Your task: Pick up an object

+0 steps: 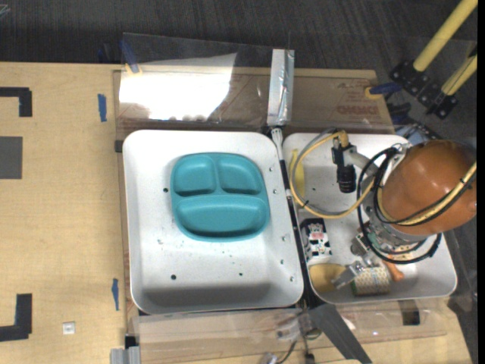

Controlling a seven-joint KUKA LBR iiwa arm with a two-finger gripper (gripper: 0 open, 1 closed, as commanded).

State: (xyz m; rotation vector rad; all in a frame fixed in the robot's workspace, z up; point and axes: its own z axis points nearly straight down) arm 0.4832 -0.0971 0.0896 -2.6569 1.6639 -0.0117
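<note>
The arm point(424, 184) reached into the right bin point(443, 275) from the right, its orange band bulking over the far right part of that bin. The gripper point(377, 258) sat low at the near side, and I could not tell whether it had closed on anything, because the wrist and cables point(318, 173) hid the tips. Small objects lay just beside it: a pale ribbed piece point(371, 280), an orange bit point(395, 271), a tan disc point(324, 274) and a small printed toy point(317, 239). The left bin point(144, 226) held a teal divided plate point(220, 196). The likely trouble was the crowding: pieces touching one another could slip aside or be pinched together, and the loose yellow loop could snag on a lift.
</note>
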